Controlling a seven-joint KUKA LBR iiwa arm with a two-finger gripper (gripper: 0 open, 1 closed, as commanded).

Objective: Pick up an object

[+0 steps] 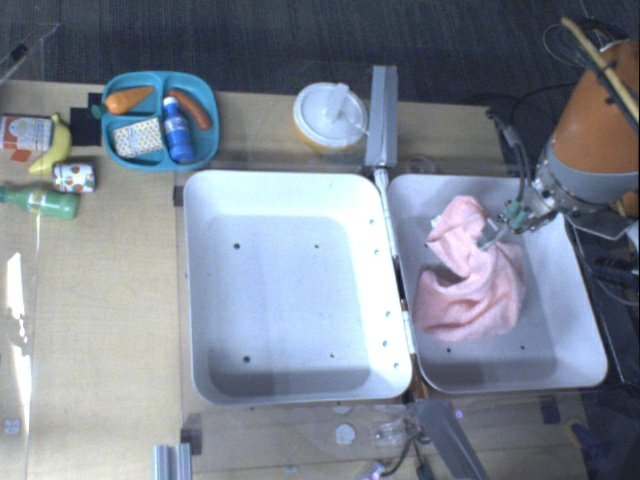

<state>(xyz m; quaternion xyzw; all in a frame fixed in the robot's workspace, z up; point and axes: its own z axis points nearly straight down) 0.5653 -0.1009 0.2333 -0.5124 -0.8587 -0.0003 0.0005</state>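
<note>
Pink cloth point(468, 286) in right bin point(570, 363), touching fingers point(497, 231)

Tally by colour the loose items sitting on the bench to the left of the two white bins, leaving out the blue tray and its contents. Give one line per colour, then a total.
Yellow: 1, the banana
Green: 1, the bottle
Red and white: 2, the carton and the small can
Total: 4

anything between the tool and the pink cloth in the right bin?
Nothing visible. The tool is already down at the pink cloth's upper right edge, inside the right bin. The cloth is the one thing lying in that bin, so no obstruction shows.
</note>
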